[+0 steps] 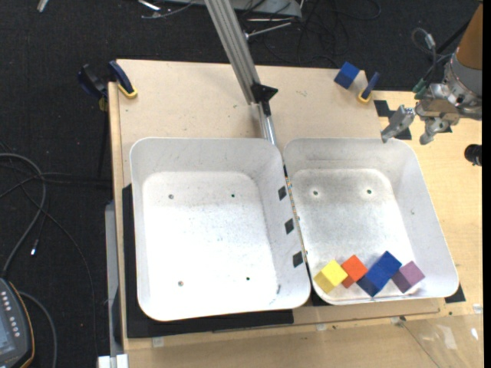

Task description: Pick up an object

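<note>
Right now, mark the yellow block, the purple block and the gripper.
yellow block [331, 275]: camera view, top face.
purple block [409, 275]: camera view, top face.
gripper [414, 125]: camera view, gap midway between its two open fingertips.

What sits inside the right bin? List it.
Inside the right bin: a yellow block, orange block, blue block and purple block. The orange block's lower edge is covered.

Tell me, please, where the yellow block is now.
The yellow block lies in the right bin, at its near edge toward the left corner, beside the orange block.
</note>
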Motion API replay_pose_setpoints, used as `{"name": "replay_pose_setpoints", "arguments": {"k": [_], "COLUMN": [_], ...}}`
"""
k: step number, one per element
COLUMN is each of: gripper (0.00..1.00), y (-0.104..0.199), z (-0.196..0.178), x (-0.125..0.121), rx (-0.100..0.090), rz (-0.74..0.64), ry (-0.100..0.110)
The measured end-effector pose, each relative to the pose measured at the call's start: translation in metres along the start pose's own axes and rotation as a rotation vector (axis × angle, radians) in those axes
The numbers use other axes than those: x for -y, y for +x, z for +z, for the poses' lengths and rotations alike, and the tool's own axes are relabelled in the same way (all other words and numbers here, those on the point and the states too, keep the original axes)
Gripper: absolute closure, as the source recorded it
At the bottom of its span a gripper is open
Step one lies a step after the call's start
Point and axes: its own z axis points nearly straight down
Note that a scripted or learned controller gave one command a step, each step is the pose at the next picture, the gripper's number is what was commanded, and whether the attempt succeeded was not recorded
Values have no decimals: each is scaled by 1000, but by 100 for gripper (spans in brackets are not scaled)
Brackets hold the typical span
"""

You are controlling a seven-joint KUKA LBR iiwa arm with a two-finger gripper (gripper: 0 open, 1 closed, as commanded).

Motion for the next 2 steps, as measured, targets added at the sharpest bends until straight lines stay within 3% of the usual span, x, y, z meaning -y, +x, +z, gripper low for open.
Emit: {"name": "replay_pose_setpoints", "arguments": {"k": [1,2], "gripper": [0,0], "y": [66,64], "z": [160,155], "x": [21,19], "rx": [-3,-1], "rz": [-2,2], "ry": [6,-1]}}
